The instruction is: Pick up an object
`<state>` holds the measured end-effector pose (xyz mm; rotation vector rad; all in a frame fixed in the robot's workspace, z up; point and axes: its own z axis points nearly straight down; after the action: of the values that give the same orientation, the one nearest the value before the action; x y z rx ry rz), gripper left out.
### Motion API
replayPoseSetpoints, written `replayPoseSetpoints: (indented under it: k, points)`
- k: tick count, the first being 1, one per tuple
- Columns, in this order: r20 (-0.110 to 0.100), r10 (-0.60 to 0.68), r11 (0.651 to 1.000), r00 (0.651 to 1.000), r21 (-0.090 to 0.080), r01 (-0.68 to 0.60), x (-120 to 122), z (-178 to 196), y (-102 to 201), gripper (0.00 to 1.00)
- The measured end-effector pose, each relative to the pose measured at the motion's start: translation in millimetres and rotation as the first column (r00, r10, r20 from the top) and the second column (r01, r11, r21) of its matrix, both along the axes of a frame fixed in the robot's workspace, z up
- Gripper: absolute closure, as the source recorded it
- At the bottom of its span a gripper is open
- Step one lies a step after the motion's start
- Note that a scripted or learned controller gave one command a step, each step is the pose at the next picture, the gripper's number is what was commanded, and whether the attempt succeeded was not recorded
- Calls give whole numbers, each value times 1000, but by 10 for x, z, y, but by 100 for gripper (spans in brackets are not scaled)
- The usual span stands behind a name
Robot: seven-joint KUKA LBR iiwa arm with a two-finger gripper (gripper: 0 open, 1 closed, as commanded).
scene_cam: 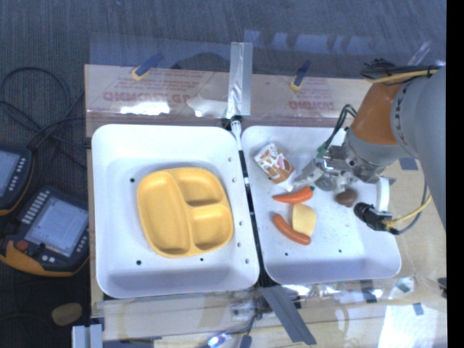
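Nearest the camera, along the bottom edge of the frame, runs the metal framing of the bench (290, 317), and just above it sit the two white bins. The left bin (116, 267), filling the centre-left of the frame, holds a yellow divided tray (185, 210) lying flat near its middle, its three compartments facing up. The right bin (362, 256) carries the small items: a red sausage (291, 228) lies at a slant in the lower middle of the bin, touching the lower edge of a pale yellow wedge (304, 219) that looks like a piece of cheese. Just above that wedge lies an orange carrot (293, 194), pointing left and right, and above the carrot, toward the bin's upper left, rests a small printed packet (272, 162) in white and orange. A dark brown lump (346, 196) sits to the right of the carrot, close beneath the arm's wrist. The gripper (323, 174) hangs low over the upper right part of the right bin, just beside the carrot's right end, with the grey arm and its orange band (373, 114) reaching in from the right of the frame. Its tool is too small and cluttered here to say whether it is released or clenched, and nothing can be made out in its grasp.
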<state>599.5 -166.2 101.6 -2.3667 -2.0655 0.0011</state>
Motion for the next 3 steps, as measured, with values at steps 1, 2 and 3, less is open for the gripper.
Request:
replayPoseSetpoints:
  k: [1, 2, 3]
  points:
    - [12, -419, 908, 908, 0, 419, -174, -121, 388, 0]
    - [11, -700, 714, 714, 8, 700, -791, -117, 389, 0]
    - [7, -700, 714, 714, 8, 700, -795, -25, 391, 100]
